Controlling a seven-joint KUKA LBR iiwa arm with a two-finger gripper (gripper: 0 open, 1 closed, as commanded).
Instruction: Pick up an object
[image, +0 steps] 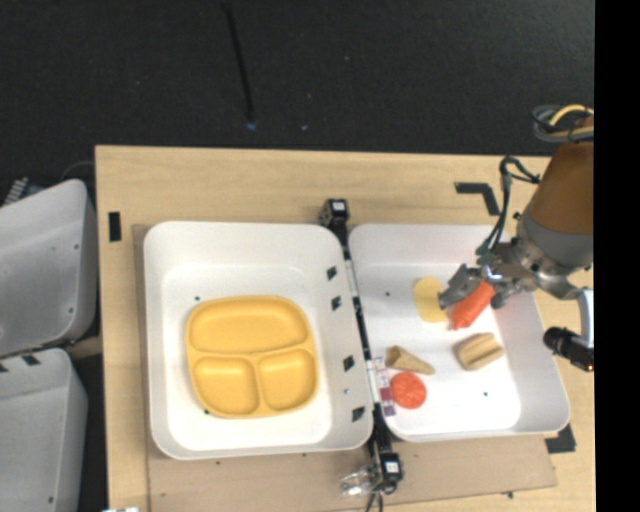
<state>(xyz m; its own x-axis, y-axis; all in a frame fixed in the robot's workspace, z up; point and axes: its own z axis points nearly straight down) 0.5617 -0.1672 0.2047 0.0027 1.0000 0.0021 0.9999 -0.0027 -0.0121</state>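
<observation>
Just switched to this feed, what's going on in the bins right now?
The arm has reached into the right bin, and its gripper has an orange carrot-shaped piece between its fingers, beside a yellow piece. A cone, a tan block and a red round piece lie below in that bin. The left bin holds a yellow divided tray.

A single fixed camera looks down at a slant from above the wooden surface (300, 185), far enough back to take in both white bins (left bin (160, 330), right bin (520, 400)), with dark floor beyond the far edge.
</observation>
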